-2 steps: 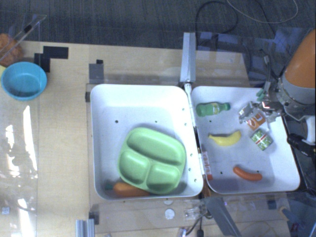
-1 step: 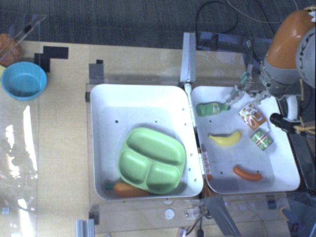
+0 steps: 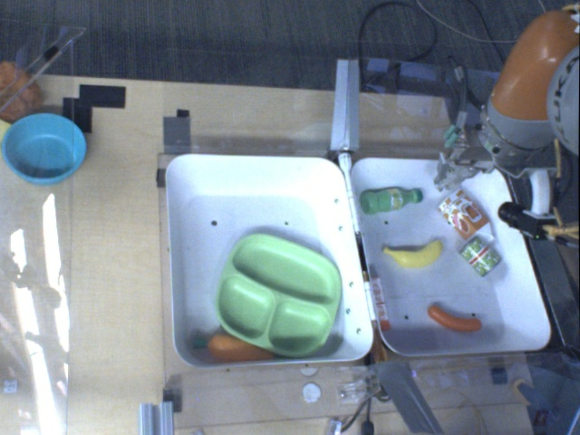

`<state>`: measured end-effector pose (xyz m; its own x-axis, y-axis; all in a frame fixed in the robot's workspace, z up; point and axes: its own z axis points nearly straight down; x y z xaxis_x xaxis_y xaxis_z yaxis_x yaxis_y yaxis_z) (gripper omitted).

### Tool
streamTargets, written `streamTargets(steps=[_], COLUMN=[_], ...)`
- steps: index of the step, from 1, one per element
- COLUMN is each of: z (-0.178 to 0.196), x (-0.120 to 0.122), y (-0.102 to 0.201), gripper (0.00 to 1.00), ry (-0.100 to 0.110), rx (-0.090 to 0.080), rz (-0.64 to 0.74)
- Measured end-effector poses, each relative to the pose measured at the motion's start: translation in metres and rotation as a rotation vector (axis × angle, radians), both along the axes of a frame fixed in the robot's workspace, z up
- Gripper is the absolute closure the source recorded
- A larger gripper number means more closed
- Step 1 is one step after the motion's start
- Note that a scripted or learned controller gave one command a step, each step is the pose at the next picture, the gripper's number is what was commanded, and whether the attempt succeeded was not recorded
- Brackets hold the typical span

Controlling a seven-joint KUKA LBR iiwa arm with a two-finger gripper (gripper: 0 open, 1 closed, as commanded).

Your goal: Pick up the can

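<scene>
Claw (image 3: 450,166) over the right bin's (image 3: 535,329) far edge, fingers' spread impossible to tell, nothing seen between them. Can (image 3: 480,256), small and green-labelled, low in that bin toward its right side, beside a red-and-white packet (image 3: 462,213), past it from the claw. Long axis slanted, running toward the near-right corner. Reach needed: nearer and slightly rightward

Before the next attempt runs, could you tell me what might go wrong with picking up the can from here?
The can lies tilted beside the snack packet, so the claw may catch the packet instead. The can also rests near the right bin's far wall, leaving little clearance. The claw now sits nearer the green bottle than the can.
</scene>
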<state>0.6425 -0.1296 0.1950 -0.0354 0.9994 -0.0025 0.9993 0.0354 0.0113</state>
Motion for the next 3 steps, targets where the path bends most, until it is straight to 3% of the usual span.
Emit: streamTargets(steps=[1, 2, 3], z=[0.07, -0.047, 0.037], x=[0.028, 0.027, 0.025], y=[-0.037, 0.034, -0.008], gripper=[1.0, 1.0, 1.0], ry=[0.003, 0.007, 0.002], rx=[0.002, 0.003, 0.0], rz=[-0.291, -0.059, 0.016])
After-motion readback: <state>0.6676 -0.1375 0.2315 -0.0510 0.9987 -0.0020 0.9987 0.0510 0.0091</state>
